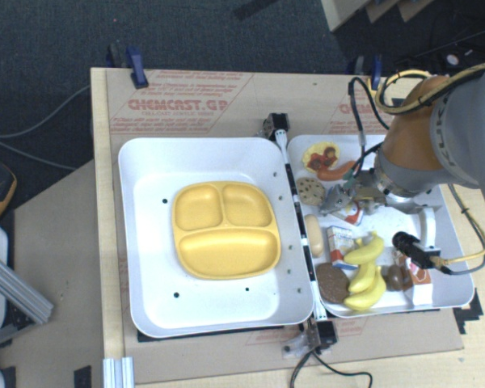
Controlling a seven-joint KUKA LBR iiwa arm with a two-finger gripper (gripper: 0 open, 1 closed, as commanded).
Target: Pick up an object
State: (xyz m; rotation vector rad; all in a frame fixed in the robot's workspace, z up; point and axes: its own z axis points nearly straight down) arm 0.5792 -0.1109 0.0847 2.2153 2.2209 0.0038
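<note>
The right white bin point(461, 297) holds several toy foods. A chocolate-chip cookie point(309, 189) lies at its left side, with a beige roll point(314, 233) below it. Yellow bananas point(364, 273) lie near the front, next to a round brown patty point(331, 282). A small picture card of red and yellow food point(323, 159) sits at the back. My gripper point(341, 196) is low inside this bin, just right of the cookie and above a red-and-white packet point(343, 239). The grey arm with its orange band point(408, 140) covers the bin's back right part.
The left white bin point(137, 241) carries a yellow divided plate point(225, 229) in its middle. A brown piece point(398, 277) and a white box point(421, 293) lie at the right bin's front right. Black cables point(412, 249) loop off the wrist over that bin.
</note>
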